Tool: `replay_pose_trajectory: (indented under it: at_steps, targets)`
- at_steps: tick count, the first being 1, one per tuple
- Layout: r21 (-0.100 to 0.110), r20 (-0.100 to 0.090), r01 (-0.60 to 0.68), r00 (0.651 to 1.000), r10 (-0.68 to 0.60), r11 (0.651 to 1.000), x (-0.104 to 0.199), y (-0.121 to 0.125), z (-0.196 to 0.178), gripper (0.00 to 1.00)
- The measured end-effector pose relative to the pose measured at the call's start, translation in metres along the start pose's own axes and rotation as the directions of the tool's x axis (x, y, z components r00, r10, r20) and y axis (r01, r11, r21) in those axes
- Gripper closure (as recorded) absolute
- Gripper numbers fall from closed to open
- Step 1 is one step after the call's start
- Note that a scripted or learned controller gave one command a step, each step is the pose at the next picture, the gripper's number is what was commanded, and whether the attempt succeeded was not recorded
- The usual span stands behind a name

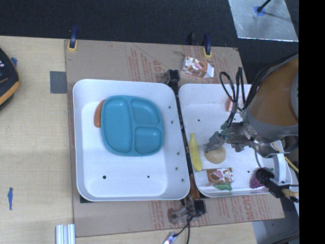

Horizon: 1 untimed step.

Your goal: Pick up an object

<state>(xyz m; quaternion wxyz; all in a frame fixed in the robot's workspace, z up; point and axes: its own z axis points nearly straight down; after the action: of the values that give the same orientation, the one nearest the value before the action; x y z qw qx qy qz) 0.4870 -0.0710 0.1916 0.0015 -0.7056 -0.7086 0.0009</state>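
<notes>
End effector (214, 142) hovers in the right bin (203, 98), directly above the tan round object (216, 155); whether it is apart or together, I cannot tell. Yellow banana (195, 152) lies just left, long axis running up-down.

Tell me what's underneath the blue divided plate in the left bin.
An orange object pokes out from under the left edge of the blue divided plate in the left bin. Most of it is covered, so I can't tell what it is.
</notes>
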Motion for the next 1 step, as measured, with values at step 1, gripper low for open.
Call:
replay_pose_trajectory:
  at_steps: [1]
  targets:
    - [0.002, 0.001, 0.001, 1.0, -0.001, 1.0, -0.0299, 0.0474, 0.0919, 0.0]
